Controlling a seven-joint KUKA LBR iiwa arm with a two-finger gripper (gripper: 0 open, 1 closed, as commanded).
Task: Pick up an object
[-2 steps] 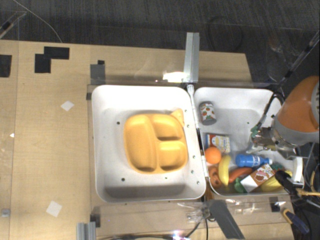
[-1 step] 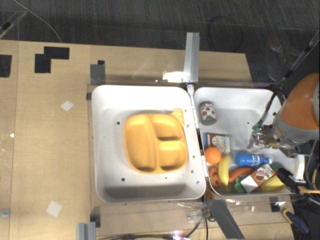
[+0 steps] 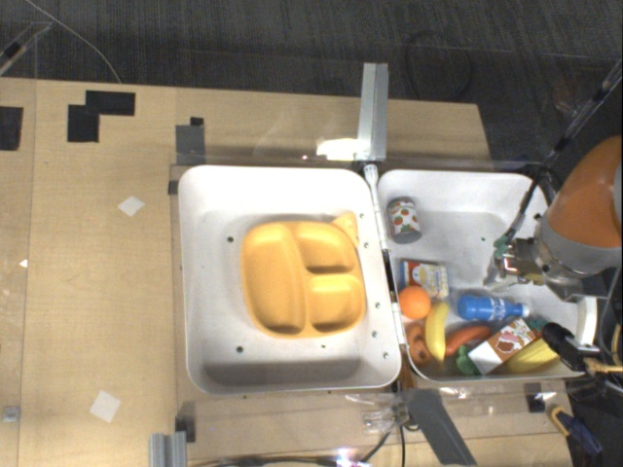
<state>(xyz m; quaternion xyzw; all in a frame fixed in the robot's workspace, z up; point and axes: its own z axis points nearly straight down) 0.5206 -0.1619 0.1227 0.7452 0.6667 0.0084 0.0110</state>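
Over the right bin (image 3: 458, 197), at its right wall: grey arm with orange band (image 3: 594, 197), wrist lowered among the contents, gripper (image 3: 508, 261) just above the blue bottle (image 3: 490, 307); finger opening impossible to judge at this angle, nothing visibly held. Step in hand, by judgement: approach to a pick, no object lifted yet. Next move calls for a descent centred on one item, most likely the blue bottle, lying on its side and touching its neighbours, hence prone to rolling or slipping. Count, right bin: one small printed can (image 3: 404, 219) apart near the far wall; one printed carton (image 3: 425, 276); one orange (image 3: 415, 303); one banana (image 3: 436, 331); one carrot-like orange piece (image 3: 471, 336); one red-and-white packet (image 3: 506, 342); one yellow item (image 3: 533, 355) at the near right corner, kind unclear. Count, left bin (image 3: 209, 261): one yellow divided tray (image 3: 297, 277), three compartments. Bins: two, side by side.
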